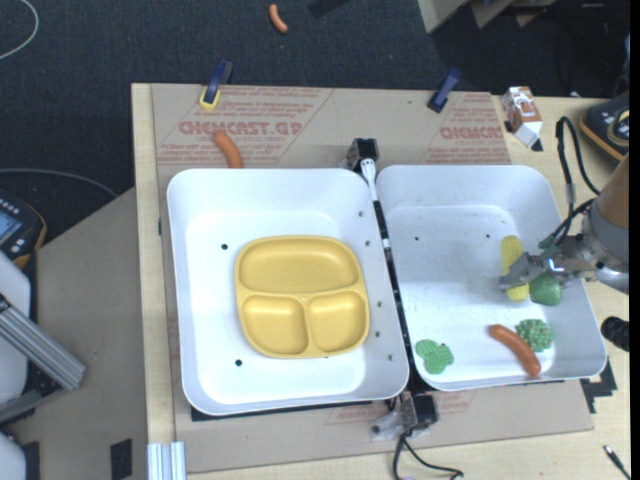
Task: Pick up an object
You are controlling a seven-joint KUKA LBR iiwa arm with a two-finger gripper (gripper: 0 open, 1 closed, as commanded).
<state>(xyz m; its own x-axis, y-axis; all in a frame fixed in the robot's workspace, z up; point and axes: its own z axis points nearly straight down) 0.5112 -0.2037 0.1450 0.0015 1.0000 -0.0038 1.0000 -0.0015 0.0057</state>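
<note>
Hand (528, 274) sits near right bin's (450, 193) far-right wall.

Dark blue-grey carpet floor (150, 28) all around, from nine to one o'clock. In the middle, a pale plywood bench top (300, 118) printed with red letters. At eleven and one o'clock, two blue spring clamps (214, 85) (444, 90) on its far edge. Toward twelve o'clock, a small orange sausage-shaped piece (278, 17) lying on the carpet. At eight o'clock, a grey aluminium profile bar (40, 348). Even, soft light, without hard shadows.
</note>
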